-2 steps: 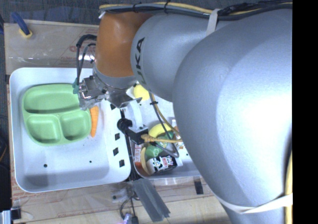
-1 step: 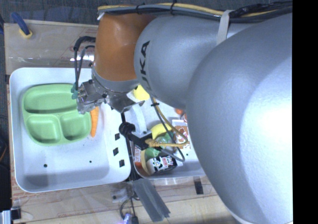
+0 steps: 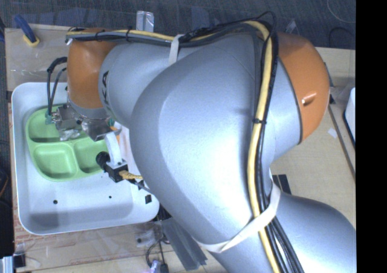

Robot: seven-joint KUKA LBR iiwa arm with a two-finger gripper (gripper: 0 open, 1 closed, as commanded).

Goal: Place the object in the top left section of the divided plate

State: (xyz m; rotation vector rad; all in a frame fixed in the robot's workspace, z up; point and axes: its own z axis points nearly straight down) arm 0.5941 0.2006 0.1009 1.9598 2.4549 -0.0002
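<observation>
Grey arm (image 3: 205,144) bends over the green divided plate (image 3: 54,160), its end effector (image 3: 68,121) low above it, grip unclear.

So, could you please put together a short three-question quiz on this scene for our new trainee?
1. True or false: the divided plate is red.
2. Where does the plate lie? A) in the left white bin B) on the bare bench
3. Fill in: the arm is grey with bands of ____.

Key: 1 false, it is green; 2 A; 3 orange.
</observation>
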